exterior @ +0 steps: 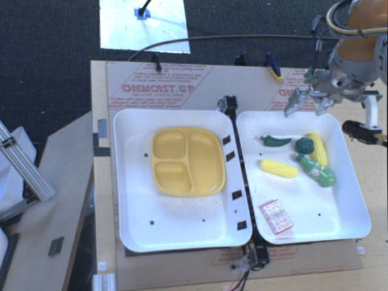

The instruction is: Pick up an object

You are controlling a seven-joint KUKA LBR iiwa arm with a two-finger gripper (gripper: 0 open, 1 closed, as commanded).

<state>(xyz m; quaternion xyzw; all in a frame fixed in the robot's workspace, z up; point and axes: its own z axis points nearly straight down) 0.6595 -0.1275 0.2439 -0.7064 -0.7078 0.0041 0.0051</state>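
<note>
My gripper hangs above the far edge of the right bin, fingers spread open and nothing between them. Below it in that bin lie a dark green pepper, a green broccoli piece, a yellow corn cob, a yellow banana-like piece, a green bottle and a small red-and-white packet. All of them rest on the bin floor, apart from the gripper.
The left bin holds a yellow divided plate. A black hinge strip runs between the bins. A blue clamp sits on the board behind the right bin. A white sheet lies on the dark floor.
</note>
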